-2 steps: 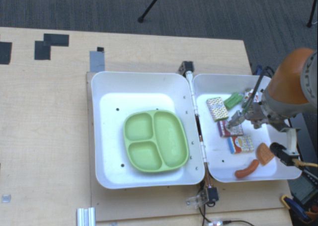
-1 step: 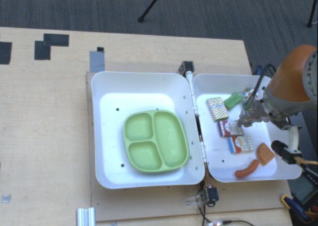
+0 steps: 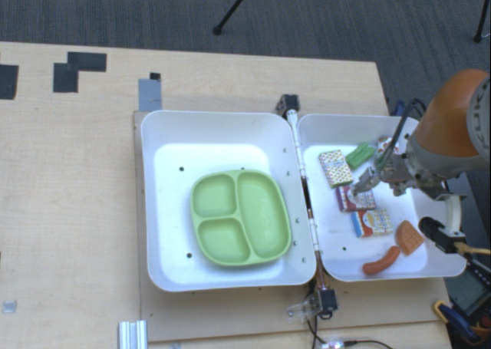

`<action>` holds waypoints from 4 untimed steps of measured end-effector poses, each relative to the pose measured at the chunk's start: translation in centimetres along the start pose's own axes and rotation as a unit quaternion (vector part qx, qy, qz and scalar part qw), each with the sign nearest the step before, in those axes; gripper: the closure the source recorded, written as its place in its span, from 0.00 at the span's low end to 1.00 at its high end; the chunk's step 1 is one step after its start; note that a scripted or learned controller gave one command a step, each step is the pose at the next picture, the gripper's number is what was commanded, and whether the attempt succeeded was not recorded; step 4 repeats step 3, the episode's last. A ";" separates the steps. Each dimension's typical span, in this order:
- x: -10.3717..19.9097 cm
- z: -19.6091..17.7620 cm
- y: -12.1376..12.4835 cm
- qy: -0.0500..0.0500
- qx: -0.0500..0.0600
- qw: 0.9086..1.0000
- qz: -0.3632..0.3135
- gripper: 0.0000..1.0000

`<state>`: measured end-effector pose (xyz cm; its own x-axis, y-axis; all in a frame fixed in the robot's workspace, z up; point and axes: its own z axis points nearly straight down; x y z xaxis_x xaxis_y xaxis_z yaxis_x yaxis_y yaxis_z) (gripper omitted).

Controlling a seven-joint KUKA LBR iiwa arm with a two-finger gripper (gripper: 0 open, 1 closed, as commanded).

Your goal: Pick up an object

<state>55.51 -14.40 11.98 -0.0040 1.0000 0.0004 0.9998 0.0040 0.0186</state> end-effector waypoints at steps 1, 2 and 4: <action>1.9 3.2 -6.7 -0.001 0.005 1.000 0.002 0.00; 2.0 2.2 -6.5 -0.001 0.003 1.000 0.001 1.00; 11.3 -6.6 -6.3 0.001 0.007 1.000 -0.001 1.00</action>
